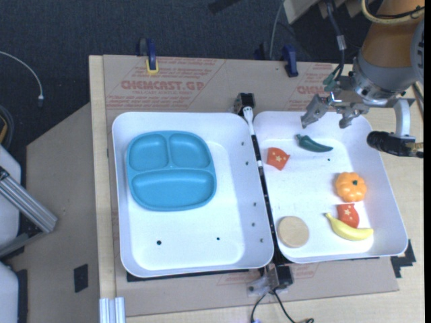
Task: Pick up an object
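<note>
The gripper (pixel 333 115) hangs over the far edge of the right bin (pixel 384 180), and its two grey fingers (pixel 311 115) are spread apart with nothing between them. Just below it, inside the bin, lies a dark green pepper (pixel 313 143) (it looks like a small curved chili), close to the fingertips but not touching them. To the left of the pepper sits a small red piece (pixel 277 157) near the bin's left wall. Further toward the near side, on the right, there is an orange pumpkin (pixel 350 186). Right beside the pumpkin is another little red piece (pixel 348 214), and it touches a yellow banana (pixel 349 229) that lies along the near edge. A round tan disc (pixel 293 231), like a cookie, rests in the near left corner of this bin. The left bin (pixel 195 247) holds a blue plate (pixel 172 170) with three parts, set toward its far left. Both bins sit side by side on a brown board (pixel 202 79), and the arm (pixel 390 39) comes in from the top right.
</note>
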Available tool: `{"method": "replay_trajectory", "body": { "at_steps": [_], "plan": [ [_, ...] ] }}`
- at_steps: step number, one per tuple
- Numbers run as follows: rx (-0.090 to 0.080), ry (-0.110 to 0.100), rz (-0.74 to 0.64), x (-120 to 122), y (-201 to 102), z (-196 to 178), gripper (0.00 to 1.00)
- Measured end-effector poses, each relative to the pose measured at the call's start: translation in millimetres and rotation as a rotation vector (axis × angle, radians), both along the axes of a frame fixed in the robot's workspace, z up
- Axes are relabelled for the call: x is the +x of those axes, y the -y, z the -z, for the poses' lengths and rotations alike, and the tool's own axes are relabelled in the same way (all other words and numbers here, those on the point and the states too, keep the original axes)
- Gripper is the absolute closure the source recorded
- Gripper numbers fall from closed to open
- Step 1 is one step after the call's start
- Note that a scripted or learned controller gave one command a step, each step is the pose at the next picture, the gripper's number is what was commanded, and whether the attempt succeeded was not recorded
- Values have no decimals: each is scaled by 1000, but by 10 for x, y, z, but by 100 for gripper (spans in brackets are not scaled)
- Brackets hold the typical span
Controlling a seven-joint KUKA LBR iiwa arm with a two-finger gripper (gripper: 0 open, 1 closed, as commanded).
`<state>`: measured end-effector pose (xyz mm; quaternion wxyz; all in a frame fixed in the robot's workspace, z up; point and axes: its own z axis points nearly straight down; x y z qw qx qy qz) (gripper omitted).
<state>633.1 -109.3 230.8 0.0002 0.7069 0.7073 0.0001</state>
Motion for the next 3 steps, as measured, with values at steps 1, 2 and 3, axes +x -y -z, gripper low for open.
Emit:
{"method": "replay_trajectory", "body": {
  "at_steps": [1,2,3],
  "plan": [
    [1,-4,1,-96,-18,558,0],
    [1,-4,-1,-41,-71,1150,0],
    [5,6,0,0,-88,1399,0]
  ]
}}
